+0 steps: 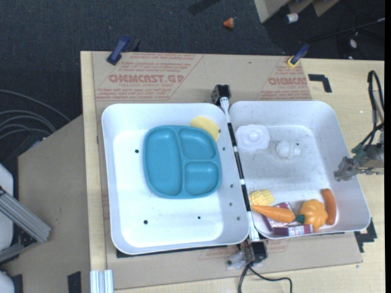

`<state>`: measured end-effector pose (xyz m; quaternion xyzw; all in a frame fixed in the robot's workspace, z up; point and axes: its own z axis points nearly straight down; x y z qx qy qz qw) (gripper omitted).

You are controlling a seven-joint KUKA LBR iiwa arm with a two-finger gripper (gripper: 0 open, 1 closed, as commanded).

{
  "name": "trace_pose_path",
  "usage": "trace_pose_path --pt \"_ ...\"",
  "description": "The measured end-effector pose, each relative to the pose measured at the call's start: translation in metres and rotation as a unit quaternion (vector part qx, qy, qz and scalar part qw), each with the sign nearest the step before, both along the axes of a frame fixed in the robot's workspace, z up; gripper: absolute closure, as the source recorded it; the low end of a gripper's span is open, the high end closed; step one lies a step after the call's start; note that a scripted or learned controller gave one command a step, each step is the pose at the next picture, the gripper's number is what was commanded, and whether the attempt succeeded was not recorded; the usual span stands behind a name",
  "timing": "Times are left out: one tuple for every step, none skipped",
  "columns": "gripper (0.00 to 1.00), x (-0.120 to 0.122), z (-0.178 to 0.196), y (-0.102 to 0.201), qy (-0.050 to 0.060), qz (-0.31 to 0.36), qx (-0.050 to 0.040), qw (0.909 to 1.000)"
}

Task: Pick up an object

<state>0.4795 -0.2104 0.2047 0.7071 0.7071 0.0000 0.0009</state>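
Two white bins sit side by side before you. Your gripper (349,168) hangs at the right bin (317,115) rim; whether it's open is unclear. Toy carrot (273,212) lies at that bin's near edge.

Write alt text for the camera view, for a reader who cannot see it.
Two shallow white bins sit side by side on a bench: the left bin holds a blue divided tray and a yellow item; the right bin holds toy foods clustered at its near edge, including a carrot and corn.
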Motion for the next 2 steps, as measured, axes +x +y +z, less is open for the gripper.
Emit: trace_pose_path --pt "1.0 -0.001 -0.045 -0.013 0.002 0.0 0.0012 1.0" --pt "1.0 0.0 -0.003 -0.013 0.0 0.0 0.0 1.0"
